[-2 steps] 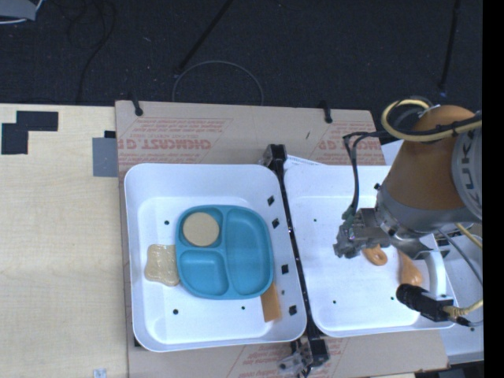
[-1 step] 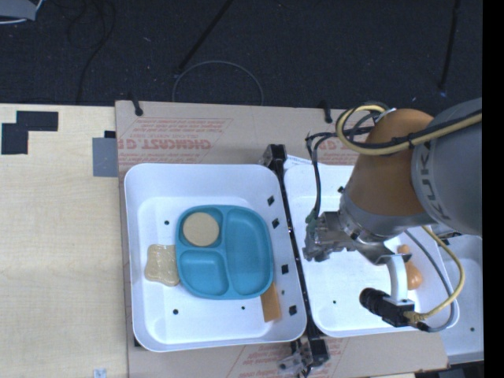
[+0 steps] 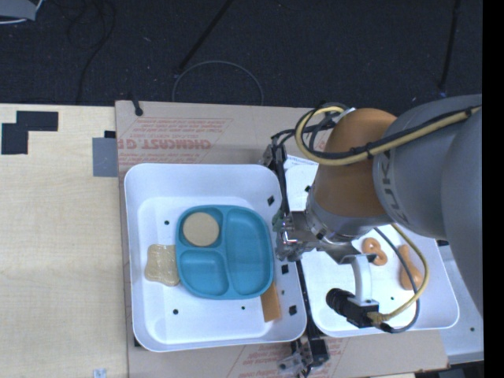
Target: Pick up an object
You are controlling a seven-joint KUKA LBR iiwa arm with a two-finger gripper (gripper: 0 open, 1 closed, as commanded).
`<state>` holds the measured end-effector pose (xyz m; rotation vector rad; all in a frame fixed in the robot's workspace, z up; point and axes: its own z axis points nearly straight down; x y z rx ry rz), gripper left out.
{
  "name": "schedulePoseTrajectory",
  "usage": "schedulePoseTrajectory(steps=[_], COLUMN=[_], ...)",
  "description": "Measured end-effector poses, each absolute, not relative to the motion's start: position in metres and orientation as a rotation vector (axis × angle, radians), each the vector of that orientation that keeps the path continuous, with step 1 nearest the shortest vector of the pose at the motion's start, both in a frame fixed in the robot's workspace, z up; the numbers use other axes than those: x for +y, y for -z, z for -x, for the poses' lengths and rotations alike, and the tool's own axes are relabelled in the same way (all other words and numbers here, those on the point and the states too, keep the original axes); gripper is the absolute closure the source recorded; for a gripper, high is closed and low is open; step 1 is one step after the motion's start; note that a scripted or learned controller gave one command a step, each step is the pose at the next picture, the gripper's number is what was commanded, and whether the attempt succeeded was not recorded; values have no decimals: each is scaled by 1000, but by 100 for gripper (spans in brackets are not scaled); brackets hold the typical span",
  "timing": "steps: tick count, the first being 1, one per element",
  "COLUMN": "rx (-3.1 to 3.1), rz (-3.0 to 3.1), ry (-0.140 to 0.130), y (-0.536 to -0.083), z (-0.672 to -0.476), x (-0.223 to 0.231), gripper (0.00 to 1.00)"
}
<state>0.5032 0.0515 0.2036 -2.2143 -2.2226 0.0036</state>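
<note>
In the left bin [image 3: 150, 187] lies a blue divided plate [image 3: 236, 262], and a round tan disc [image 3: 200, 228] rests in its upper-left compartment. A pale beige lump [image 3: 161, 264] sits against the plate's left edge. At the plate's lower right corner a brown flat stick [image 3: 270, 304] leans. The right bin [image 3: 441, 313] holds an orange ring-shaped piece [image 3: 372, 250] and an orange elongated piece [image 3: 408, 270]. My gripper [image 3: 287, 239] hangs low over the wall between the two bins, just right of the plate. The wrist above it hides its tips.
The grey arm with its orange band [image 3: 354, 164] covers much of the right bin. Cardboard [image 3: 181, 136] lies under both bins, with a pale wooden bench top [image 3: 55, 242] to the left.
</note>
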Motion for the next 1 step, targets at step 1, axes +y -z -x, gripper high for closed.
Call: schedulePoseTrajectory(steps=[1], rx=[-2224], rz=[2216], ry=[-3], y=[-221], z=[-502], x=[99], gripper=[100])
